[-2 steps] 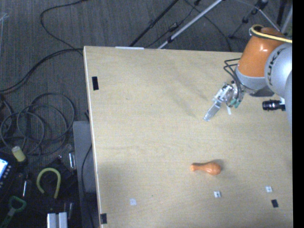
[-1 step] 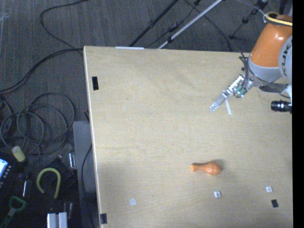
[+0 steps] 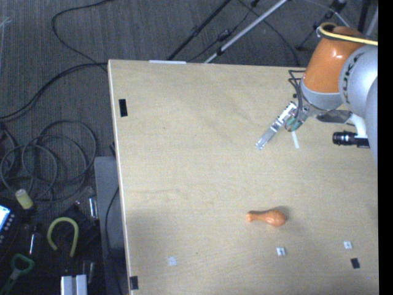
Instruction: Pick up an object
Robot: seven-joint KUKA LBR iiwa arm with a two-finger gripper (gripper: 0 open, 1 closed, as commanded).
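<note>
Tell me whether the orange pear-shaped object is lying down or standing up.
Lying down. The orange pear-shaped object rests on its side on the bench top, narrow neck pointing toward the view's left, bulb end toward the right.

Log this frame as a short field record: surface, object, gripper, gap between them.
surface: pale wooden bench top
object: small orange pear-shaped item, lying on its side, narrow end toward the view's left
gripper: upper right, above the bench, pointing down-left
gap: gripper apart from the orange item, which lies nearer the bottom edge
small markers
</note>
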